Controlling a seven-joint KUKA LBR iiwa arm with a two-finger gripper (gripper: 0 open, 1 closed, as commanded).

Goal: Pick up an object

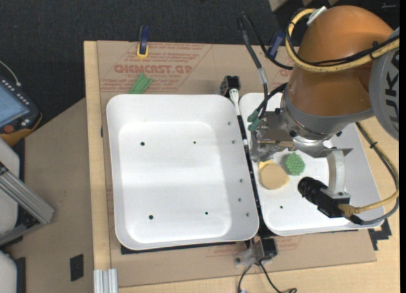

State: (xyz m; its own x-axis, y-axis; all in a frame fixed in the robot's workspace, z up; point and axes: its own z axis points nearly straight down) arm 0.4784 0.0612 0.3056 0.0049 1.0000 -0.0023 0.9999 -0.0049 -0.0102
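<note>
While the arm hangs over the right bin, a tan disc lies below.

Landmark = right bin. Left bin sits touching its left edge. Inside the right bin, near its left wall: disc, with ball just beside it on the right. Arm hangs over the bin's rear half.

The grey arm reaches in from the right, wrist pointing down.
</note>
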